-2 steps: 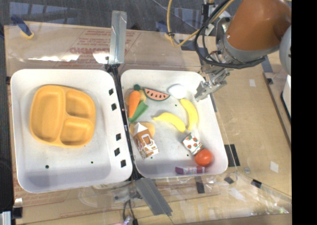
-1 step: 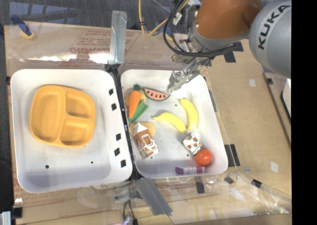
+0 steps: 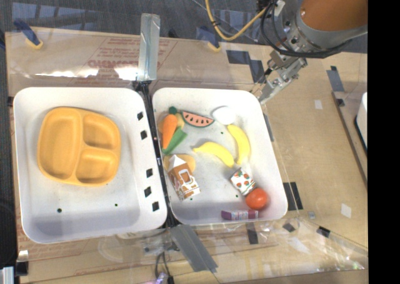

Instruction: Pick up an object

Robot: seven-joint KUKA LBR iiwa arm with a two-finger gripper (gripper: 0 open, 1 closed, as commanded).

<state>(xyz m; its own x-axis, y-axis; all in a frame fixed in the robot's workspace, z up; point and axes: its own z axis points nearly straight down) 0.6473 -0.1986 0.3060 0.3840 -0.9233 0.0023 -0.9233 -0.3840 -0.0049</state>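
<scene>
The right bin (image 3: 272,151) holds several toy foods: a carrot (image 3: 169,127), a watermelon slice (image 3: 197,118), a white round piece (image 3: 224,114), two bananas (image 3: 240,142) (image 3: 214,151), a brown-and-white carton (image 3: 184,179), a small strawberry carton (image 3: 242,181), a red tomato (image 3: 256,199) and a purple bar (image 3: 240,215) against the front wall. My gripper (image 3: 265,91) hangs just beyond the bin's far right corner, above the bench and tilted down-left toward it. It is apart from every object, and nothing shows in it.
The left bin (image 3: 25,201) holds an orange divided plate (image 3: 78,145). A grey upright clip (image 3: 148,48) stands at the back where the bins meet. Yellow and black cables (image 3: 250,20) loop behind the arm. Taped brown bench surface (image 3: 319,151) lies to the right.
</scene>
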